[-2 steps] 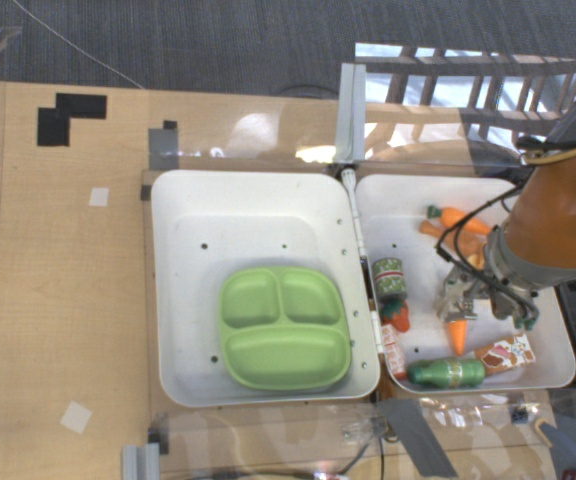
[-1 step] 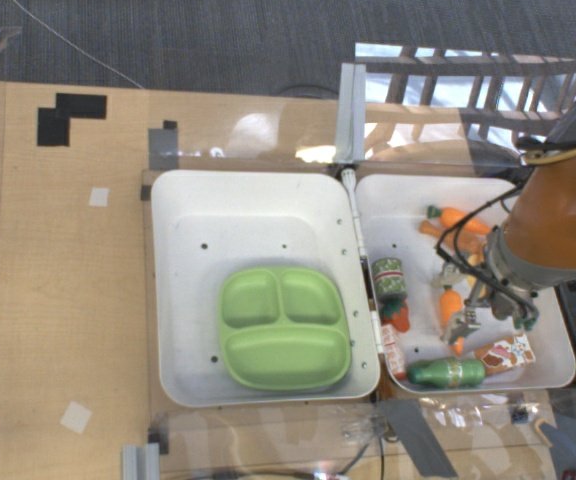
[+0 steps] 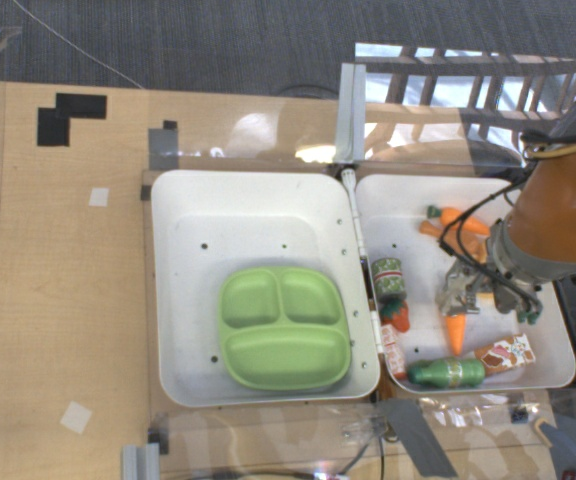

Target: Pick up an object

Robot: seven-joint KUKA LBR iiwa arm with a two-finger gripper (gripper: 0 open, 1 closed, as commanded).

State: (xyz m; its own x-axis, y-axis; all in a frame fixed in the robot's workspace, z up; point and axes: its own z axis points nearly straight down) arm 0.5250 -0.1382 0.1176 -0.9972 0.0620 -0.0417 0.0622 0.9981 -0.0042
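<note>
Two white bins sit side by side on the wooden bench (image 3: 58, 298). In the left bin (image 3: 183, 228) a green divided plate (image 3: 284, 328) lies in the near half. The right bin (image 3: 398, 203) bears the small things, and the grey arm (image 3: 558, 208) with its orange band reaches over it from the right. The gripper (image 3: 458, 303) hangs low over a carrot (image 3: 455, 332); whether it is open or closed cannot be told. A green bottle (image 3: 446, 372) lies along the near wall, a small carton (image 3: 506, 353) just to its right. By the left wall lie a can (image 3: 388, 280) and a red piece (image 3: 398, 318). Another orange thing (image 3: 448, 220) lies farther back.
</note>
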